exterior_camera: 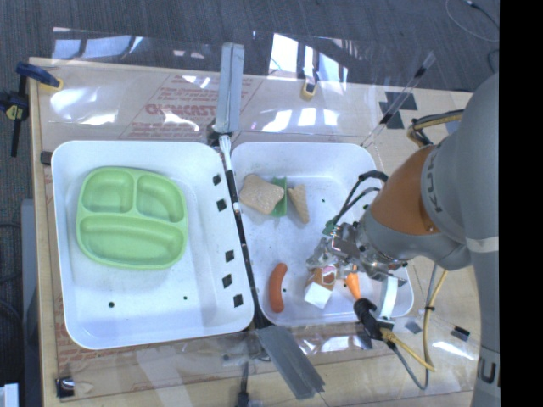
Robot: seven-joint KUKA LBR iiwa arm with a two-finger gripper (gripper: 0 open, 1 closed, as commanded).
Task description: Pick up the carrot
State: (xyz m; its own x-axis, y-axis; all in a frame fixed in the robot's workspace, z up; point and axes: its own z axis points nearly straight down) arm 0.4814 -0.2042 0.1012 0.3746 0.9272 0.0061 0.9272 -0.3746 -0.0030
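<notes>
The carrot [353, 285] is a small orange piece lying near the front right corner of the right bin [331, 155]. My gripper [338, 259] hangs low over the bin floor just above and left of the carrot, its metal body hiding part of what lies beneath. A small brown and orange item [327, 274] sits right under the gripper, next to a white cube [318, 295]. From this angle I cannot make out anything held by the gripper.
A red sausage [277, 287] lies near the right bin's front left. Two bread pieces [261, 195] and a green leaf [280, 197] rest at its back left. The left bin [64, 227] holds a green divided plate [131, 217]. Cables trail beside the wrist.
</notes>
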